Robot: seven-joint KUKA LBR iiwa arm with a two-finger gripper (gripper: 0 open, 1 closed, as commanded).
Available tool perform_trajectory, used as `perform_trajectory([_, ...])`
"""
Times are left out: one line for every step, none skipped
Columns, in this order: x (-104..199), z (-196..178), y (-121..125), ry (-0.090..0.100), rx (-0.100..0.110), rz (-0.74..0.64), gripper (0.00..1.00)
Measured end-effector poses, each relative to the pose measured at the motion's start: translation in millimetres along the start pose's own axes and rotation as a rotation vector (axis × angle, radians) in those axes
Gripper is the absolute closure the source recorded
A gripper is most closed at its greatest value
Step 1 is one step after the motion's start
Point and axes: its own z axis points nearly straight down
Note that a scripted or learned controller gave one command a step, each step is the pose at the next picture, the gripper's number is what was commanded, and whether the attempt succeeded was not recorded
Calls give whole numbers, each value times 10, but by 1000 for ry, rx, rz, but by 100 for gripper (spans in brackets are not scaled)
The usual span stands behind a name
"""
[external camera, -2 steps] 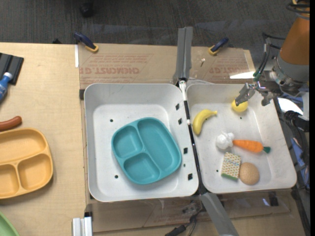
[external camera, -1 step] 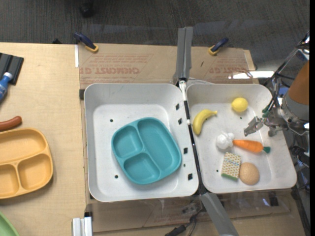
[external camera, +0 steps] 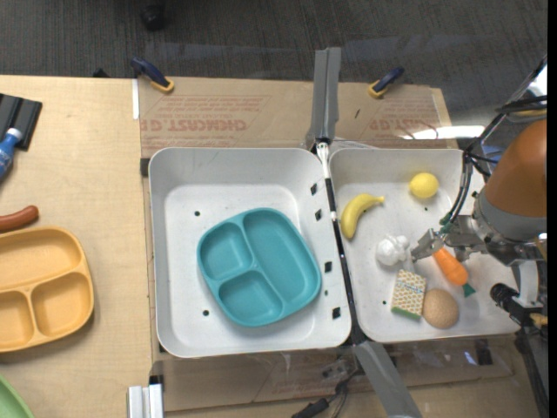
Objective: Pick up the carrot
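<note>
You can read "CHEMCAST GP" reversed on the brown cardboard point(external camera: 209, 116) behind the bins. The carrot point(external camera: 452, 266), smooth and tapered, lies in the right bin point(external camera: 383, 325), with the gripper point(external camera: 441, 244) fingers straddling it, not yet clenched.

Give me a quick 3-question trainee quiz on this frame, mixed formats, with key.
1. Multiple choice: which bin holds the carrot?
A. left bin
B. right bin
C. neither; it lies on the bench

2. True or false: the teal divided plate shares a bin with the banana.

3. Fill in: the round yellow fruit at the back of the right bin is a ____.

Key
1. B. The carrot lies near that bin's right side, right by the gripper.
2. False. The plate sits in the left bin; the banana is in the right one.
3. Lemon.
</note>
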Motion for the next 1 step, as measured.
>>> perform_trajectory([-13,-90,1,0,0,4,100])
